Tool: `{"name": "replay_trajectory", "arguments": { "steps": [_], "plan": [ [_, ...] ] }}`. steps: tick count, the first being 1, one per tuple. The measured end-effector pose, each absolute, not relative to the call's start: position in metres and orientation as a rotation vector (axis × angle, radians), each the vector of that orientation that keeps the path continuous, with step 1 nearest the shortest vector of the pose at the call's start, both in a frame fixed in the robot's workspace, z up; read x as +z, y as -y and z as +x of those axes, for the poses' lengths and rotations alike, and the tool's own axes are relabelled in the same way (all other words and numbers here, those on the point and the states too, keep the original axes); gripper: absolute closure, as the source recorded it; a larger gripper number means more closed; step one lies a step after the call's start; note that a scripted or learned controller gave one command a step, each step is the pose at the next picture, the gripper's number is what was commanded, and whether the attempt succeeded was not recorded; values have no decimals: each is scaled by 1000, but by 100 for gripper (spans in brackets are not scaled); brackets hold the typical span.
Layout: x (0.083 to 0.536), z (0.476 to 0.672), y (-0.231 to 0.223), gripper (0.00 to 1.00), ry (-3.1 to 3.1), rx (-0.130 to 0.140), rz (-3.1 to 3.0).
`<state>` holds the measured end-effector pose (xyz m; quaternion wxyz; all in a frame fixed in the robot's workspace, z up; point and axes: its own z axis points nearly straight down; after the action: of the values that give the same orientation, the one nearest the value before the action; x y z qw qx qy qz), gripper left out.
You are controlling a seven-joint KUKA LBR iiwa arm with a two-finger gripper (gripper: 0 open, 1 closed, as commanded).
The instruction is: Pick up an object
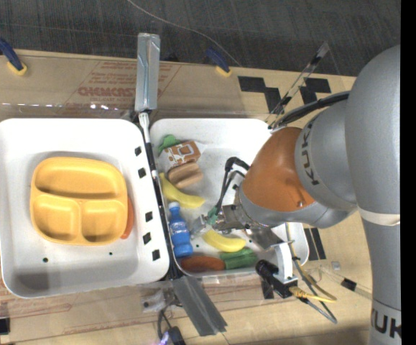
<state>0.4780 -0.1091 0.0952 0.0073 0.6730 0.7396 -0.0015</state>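
The right bin (265, 131) is loaded with small toy food items. A yellow banana-shaped piece (225, 242) lies near the front wall, with a green piece (242, 259) and a reddish-brown sausage-shaped piece (200, 263) just beside it. A blue bottle (179, 233) stands against the divider, and a second yellow banana (178, 192), a hot-dog bun (184, 175) and a small brown carton (182, 152) lie further back. The left bin (6, 192) bears a yellow compartment tray (78, 198).

The nearest candidate is judged to be the front banana-shaped piece. It is expected to be light, stiff, hollow plastic with a smooth, somewhat slippery skin; it is best taken across its narrow middle, where the curve is least.

The gripper (218, 220) is lowered over the front of the right bin, just above that banana-shaped piece. Its fingers are largely masked by the orange wrist band (276, 178), so the opening cannot be told, and no item is seen between them.
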Motion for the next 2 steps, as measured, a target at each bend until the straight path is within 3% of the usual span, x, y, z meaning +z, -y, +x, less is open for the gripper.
{"name": "replay_trajectory", "arguments": {
  "steps": [1, 2],
  "plan": [
    [95, 479, 110, 0, -2375, -3, 2031],
    [104, 479, 108, 100, -2390, -1, 2026]
  ]
}}
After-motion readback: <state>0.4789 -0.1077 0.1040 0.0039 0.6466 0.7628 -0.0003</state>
